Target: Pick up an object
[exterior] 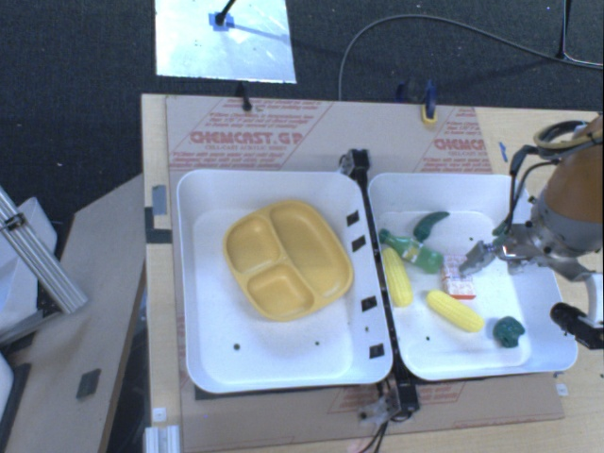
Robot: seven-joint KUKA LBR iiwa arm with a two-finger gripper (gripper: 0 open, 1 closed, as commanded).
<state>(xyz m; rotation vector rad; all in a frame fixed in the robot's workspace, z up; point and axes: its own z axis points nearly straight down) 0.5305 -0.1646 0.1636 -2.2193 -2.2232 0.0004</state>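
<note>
Single fixed camera overhead, slanted, fairly far, both bins (283,189).

Bright, even light; slight softness

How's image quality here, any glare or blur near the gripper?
Camera view: soft overall, small toys in the right bin lack crisp edges; gripper is blurry, finger state unreadable; strong glare on the shiny sheet at top; bins lit evenly, faint shadow beside the yellow tray.

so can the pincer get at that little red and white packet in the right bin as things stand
Probably yes. The pincer hovers right above the red and white packet in the right bin, and nothing lies on top of it. The nearest yellow corn sits just beside it, possibly touching.
</note>
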